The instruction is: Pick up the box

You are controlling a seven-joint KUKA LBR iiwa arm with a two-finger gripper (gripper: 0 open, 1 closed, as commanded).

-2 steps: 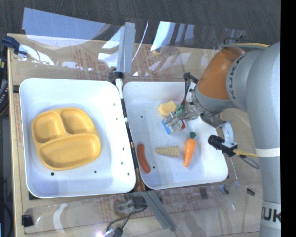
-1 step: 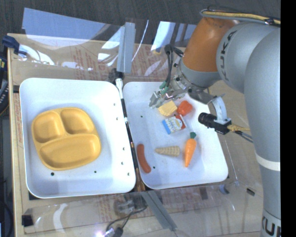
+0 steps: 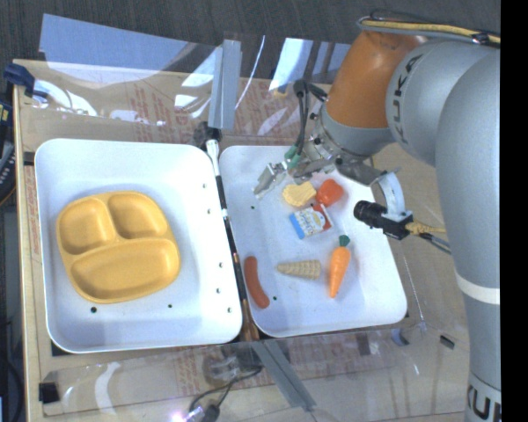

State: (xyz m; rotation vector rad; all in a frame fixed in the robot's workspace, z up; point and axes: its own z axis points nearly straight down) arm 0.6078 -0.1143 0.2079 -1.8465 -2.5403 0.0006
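Not yet lifted: box (image 3: 309, 222) flat near middle of right bin (image 3: 383, 310), beside carrot (image 3: 337, 271); gripper (image 3: 277, 176) near bin's back edge, spread apart, gripping nothing; descent and grasp remaining

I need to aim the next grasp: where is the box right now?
The box lies in the right bin, toward its back, just below the yellow piece and the red piece, above the carrot.

The surface (image 3: 141, 126) carries two white bins side by side, touching: the left bin (image 3: 62, 323) and the right bin (image 3: 378, 310), with clear plastic sheeting (image 3: 114, 112) along the far edge.
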